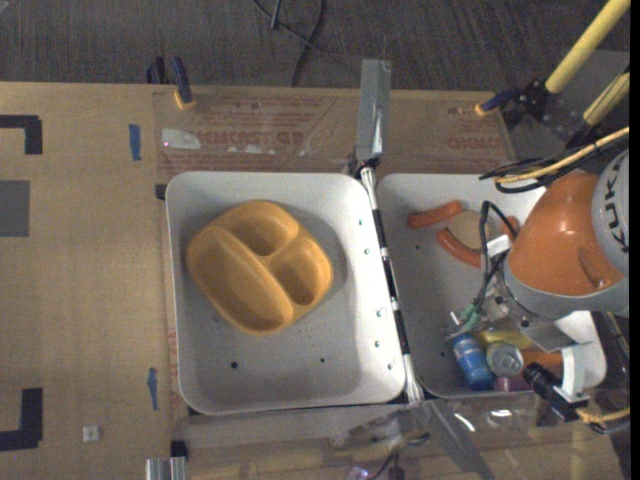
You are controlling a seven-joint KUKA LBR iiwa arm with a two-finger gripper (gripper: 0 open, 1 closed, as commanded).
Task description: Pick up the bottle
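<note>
Reach step under way, by your view. Arm (570, 248) hangs over right bin (425, 203), above its near right corner. Blue bottle (470, 360) lies near bin's front edge, among clutter. Gripper state: cannot tell. Next: centre over bottle, descend, close.

Bench (80, 268), brown board: left bin (200, 368) on it; right bin (425, 268) touching left bin's right side.

Hand (487, 320) and much of the right bin (425, 268) behind the arm (570, 248); bottle (470, 361) partly covered.
</note>
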